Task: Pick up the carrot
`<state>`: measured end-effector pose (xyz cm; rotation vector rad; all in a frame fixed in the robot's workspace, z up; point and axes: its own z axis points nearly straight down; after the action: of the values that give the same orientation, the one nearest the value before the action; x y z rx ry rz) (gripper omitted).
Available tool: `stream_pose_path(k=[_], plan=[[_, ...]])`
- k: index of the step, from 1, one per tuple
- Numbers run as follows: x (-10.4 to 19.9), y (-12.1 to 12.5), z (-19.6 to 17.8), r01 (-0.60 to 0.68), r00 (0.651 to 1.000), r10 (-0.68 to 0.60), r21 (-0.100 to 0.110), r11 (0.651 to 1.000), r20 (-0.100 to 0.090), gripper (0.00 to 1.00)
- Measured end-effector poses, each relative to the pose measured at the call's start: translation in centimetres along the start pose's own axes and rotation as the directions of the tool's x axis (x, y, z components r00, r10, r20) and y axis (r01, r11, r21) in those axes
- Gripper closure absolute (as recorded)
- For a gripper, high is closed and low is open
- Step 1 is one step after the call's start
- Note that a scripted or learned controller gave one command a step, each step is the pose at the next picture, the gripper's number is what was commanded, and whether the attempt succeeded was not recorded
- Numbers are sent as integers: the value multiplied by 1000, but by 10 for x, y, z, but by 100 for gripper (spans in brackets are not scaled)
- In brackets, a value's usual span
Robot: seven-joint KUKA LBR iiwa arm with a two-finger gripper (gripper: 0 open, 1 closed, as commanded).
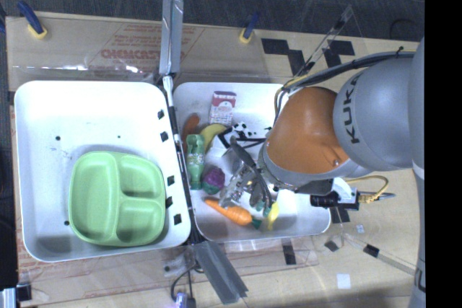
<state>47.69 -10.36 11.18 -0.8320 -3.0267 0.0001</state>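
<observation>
The carrot (229,212) is an orange stick lying flat near the front of the right bin (303,229), its tip pointing left. My gripper (244,187) hangs just above and behind it, low over the bin's middle, under the orange wrist band (307,130). The metal fingers are cluttered against the bin's contents, and nothing can be seen between them. The carrot rests on the bin floor, apart from the fingers.
The right bin also holds a purple item (214,177), a green bottle (195,155), a banana (211,133), a brown item (190,123), a red-and-white carton (223,107) and a small yellow piece (272,213). A green divided plate (117,198) lies in the left bin (43,112).
</observation>
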Motion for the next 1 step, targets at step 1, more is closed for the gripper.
stream_pose_path(k=[1], plan=[[0,0,0,0,1000,0,0,1000,0,0]])
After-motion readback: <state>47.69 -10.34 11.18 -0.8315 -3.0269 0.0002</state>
